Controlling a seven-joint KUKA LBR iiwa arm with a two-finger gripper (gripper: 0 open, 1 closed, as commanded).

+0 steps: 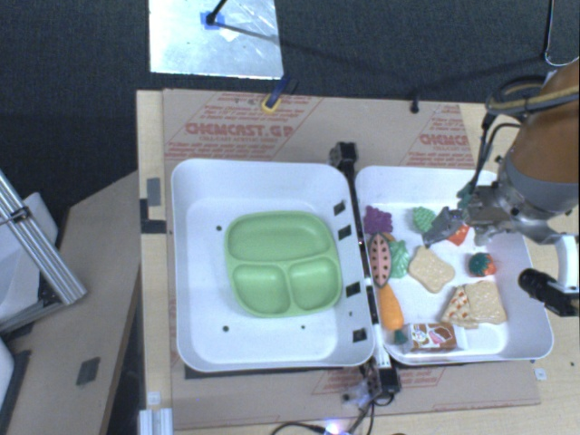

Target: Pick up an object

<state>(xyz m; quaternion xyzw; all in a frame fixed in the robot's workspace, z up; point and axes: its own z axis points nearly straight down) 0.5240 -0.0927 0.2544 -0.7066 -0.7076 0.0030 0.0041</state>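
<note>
low over the right bin (530,333), arm (544,152) bent, tool (450,226) beside toy food

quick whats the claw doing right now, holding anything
claw: low over the right bin, by a small red piece; cannot be told whether it is open, closed or holding anything.

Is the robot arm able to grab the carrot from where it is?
Probably yes. The carrot lies uncovered in the right bin, against its left wall, and the gripper hovers over that bin. The wall and watermelon slice might crowd it.
</note>
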